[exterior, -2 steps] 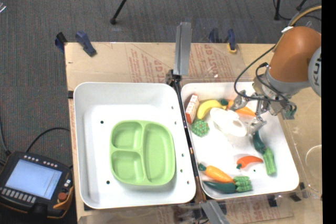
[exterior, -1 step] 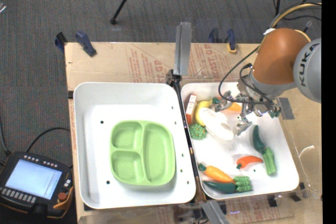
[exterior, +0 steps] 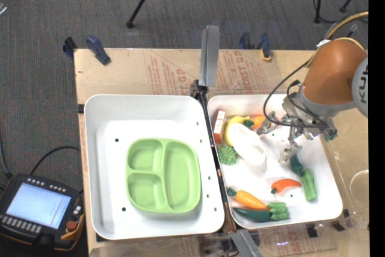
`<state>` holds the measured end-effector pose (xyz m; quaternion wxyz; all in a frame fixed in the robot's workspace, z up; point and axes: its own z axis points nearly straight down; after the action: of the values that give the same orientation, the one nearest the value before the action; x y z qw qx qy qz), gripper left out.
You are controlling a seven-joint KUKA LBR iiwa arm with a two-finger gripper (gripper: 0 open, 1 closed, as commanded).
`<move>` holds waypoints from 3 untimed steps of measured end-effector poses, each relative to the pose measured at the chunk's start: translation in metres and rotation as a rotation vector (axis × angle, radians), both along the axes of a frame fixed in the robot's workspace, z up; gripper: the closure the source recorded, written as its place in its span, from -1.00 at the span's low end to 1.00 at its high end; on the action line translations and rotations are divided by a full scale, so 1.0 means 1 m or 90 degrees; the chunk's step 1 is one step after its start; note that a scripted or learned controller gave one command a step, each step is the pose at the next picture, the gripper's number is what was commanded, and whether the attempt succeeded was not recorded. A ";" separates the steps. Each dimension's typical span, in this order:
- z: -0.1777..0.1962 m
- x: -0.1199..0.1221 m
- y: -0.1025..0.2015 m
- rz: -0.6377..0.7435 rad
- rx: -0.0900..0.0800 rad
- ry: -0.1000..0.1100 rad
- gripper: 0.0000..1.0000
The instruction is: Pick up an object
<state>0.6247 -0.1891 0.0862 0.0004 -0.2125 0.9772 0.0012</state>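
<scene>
- Green toy cucumber (exterior: 308, 185) lies at right bin's (exterior: 334, 189) right side, w/ dark-green piece (exterior: 296, 164) touching its top end.
- Gripper (exterior: 293, 145) hangs just above that piece; can't tell jaw state, nothing seen btwn them.
- Step: approach, prob. pre-grasp.
- Next: descend straight, close on one item, avoid white cup (exterior: 248, 144).
- Left bin (exterior: 99, 129) holds green tray (exterior: 163, 176).

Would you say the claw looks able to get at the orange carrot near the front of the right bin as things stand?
Probably yes. The carrot lies uncovered on the bin floor, nothing stacked on it, though a dark green vegetable sits close beside it. The claw hangs over the same bin, further back, with open space between.
</scene>
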 end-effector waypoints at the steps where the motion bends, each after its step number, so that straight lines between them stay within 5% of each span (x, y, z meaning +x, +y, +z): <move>1: 0.001 0.020 0.050 -0.064 -0.003 0.001 -1.00; 2: 0.000 -0.016 0.010 -0.047 0.000 0.001 -1.00; 3: 0.001 0.020 0.075 -0.071 -0.006 0.000 -1.00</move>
<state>0.6445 -0.1138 0.0875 -0.0004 -0.1579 0.9874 -0.0032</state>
